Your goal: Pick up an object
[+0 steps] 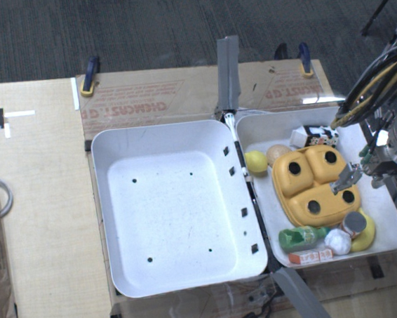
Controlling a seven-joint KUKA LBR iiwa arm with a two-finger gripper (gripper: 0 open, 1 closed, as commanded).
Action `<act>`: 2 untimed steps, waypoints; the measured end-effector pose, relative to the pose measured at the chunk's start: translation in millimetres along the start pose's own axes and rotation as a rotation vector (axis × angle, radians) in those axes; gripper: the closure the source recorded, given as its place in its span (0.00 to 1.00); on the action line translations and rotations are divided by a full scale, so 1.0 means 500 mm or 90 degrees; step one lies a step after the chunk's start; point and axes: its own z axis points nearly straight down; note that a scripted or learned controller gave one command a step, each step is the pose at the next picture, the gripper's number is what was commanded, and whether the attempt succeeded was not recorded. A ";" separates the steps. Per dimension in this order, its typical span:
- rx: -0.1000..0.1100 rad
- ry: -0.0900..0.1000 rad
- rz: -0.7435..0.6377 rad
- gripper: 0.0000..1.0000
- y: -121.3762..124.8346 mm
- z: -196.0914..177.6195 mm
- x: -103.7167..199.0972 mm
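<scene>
Jaws (346, 179) hang over the right edge of a big yellow moulded block (316, 185) with three dark round holes, low in the right bin (396, 229); we cannot tell whether they are spread or pressed together, and we see nothing between them. The arm (395, 148) comes in from the right, with dark cables looping above it. Just below the jaws lie a small round can (355, 223), a yellow banana-like piece (365, 237) and a white ball (339, 243). Down and to the left of the jaws we see a green bottle (302, 236) on its side, with a red-and-white packet (311, 256) beneath it against the bin's near wall. Left of the jaws, past the yellow block, a lemon (256, 161) sits near the divider, with a tan rounded object (278, 153) beside it. Up and left of the jaws a white-and-black box (312, 136) rests by the far wall. Far to the left sits the left bin (104, 200), white with a few dark spots, on the bench (34, 207).
</scene>
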 end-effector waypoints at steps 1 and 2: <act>0.001 0.000 0.190 0.00 0.003 0.069 0.101; -0.015 0.005 0.271 0.00 0.050 0.186 -0.008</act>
